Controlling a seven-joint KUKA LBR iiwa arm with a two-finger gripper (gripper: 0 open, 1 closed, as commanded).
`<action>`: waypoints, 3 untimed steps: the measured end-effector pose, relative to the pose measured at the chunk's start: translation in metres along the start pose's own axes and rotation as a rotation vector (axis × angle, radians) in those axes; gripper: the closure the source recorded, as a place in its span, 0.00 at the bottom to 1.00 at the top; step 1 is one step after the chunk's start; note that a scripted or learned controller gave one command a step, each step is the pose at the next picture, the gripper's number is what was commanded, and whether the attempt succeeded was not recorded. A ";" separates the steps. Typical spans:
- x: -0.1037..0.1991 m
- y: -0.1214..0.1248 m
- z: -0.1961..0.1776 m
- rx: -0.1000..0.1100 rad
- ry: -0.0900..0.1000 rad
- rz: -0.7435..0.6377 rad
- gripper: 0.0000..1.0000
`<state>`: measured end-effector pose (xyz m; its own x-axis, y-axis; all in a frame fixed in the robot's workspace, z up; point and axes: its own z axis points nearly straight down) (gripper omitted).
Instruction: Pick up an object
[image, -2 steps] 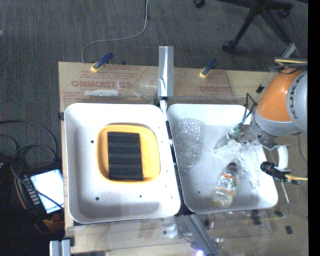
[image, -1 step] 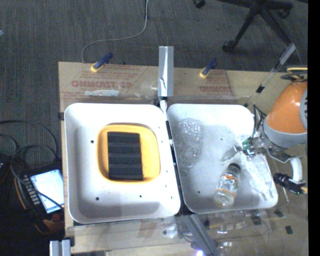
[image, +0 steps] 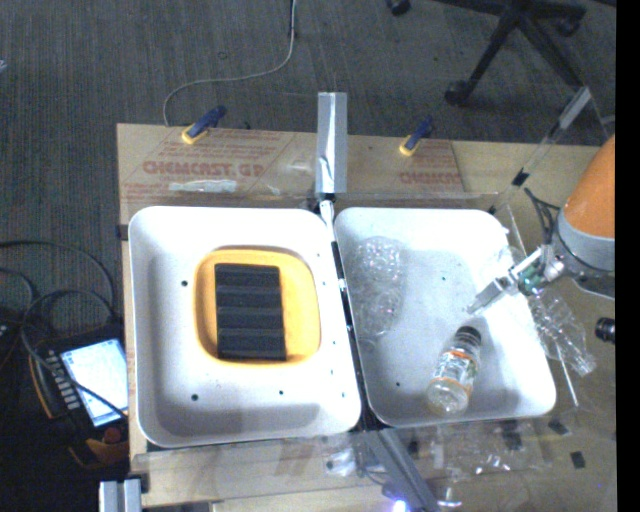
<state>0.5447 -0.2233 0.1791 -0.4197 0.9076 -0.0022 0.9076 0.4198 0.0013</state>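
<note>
Hand (image: 500, 287) positioned over right edge of right bin (image: 420, 225), reaching in from right below orange band (image: 600, 195) of arm; fingers too small and blurred, so apart or together cannot be told. Nothing visibly held. Clear plastic bottle (image: 455, 370) lying on its side at near right of right bin, cap end toward far side, close below hand but apart from it. Crumpled clear plastic item (image: 375, 280) lying at left side of same bin, hard to make out against white. Left bin (image: 160, 400) carrying yellow tray with dark ribbed insert (image: 250, 312) at centre. Bench (image: 200, 165) beyond bins bearing two clamps. Step judged: approach, grasp not yet made. Next move judged to call for lowering toward bottle, straddling its body across narrow width, then closing. Risk: round smooth bottle likely to roll or slip.
</note>
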 end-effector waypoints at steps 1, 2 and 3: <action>0.011 -0.020 0.084 -0.002 0.002 -0.088 0.00; -0.011 0.027 0.048 0.002 0.003 0.199 0.00; 0.049 -0.012 0.086 -0.017 -0.018 0.026 0.00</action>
<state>0.5137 -0.1840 0.0930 -0.3956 0.9182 -0.0196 0.9181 0.3960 0.0190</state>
